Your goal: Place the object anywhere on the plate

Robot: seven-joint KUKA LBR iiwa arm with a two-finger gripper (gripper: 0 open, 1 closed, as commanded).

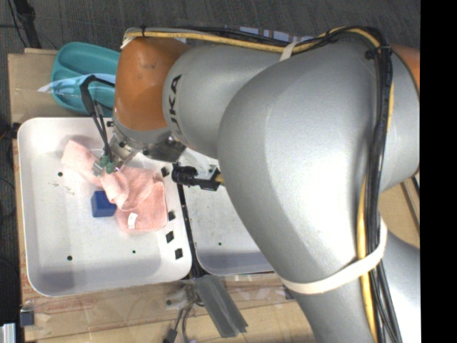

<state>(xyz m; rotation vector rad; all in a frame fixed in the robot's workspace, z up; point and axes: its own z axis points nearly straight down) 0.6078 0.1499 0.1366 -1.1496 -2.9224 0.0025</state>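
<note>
A small blue block (pixel 103 205) lies in the left white bin (pixel 43 191), resting against the left edge of a crumpled pink cloth (pixel 136 195). My gripper (pixel 106 165) reaches down from under the orange wrist band (pixel 143 84) onto the upper part of the cloth, a little above the block and apart from it. A small greenish piece shows at the gripper's tip. A teal plate-like dish (pixel 75 70) sits beyond the far left corner of the left bin, partly under a clear wrapper.
The grey arm (pixel 307 156) covers most of the right bin (pixel 221 252) and the upper middle of the view. Black cables run along the arm and down past the wrist. A wooden bench edge (pixel 18 84) borders the left bin.
</note>
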